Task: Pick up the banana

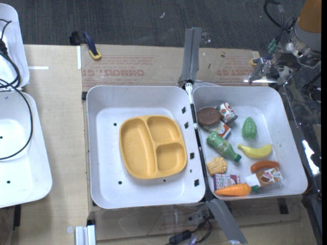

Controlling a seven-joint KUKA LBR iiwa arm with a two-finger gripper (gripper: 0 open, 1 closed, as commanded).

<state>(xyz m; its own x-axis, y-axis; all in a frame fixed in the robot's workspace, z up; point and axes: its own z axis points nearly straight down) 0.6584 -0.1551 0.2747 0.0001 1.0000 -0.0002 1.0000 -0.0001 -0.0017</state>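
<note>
Camera view from above the bench: two shallow white bins sit side by side on a cardboard-covered surface. The left bin [99, 137] holds a yellow divided plate [152, 146] with three compartments. The right bin [286, 116] carries a scatter of toy food. The banana [256, 150] lies on its side in the right half of that bin, just below a green strawberry-shaped piece [249, 128] and just above an orange-and-white bottle [264, 175]. To its left a green bottle [223, 147] lies at a slant, near a brown round cookie [208, 116] and a small red-and-white can [227, 112]. A corn cob [217, 164], a small carton [226, 180] and a carrot [234, 190] line the bin's lower edge.

The arm [309, 14], its orange band visible at the top right corner, hangs beyond the upper right corner of the right bin, well apart from the banana. The gripper [265, 71] hovers over the bench just outside the bin's rim; whether it is wide or narrow cannot be told from this angle, and nothing is seen in it.
</note>
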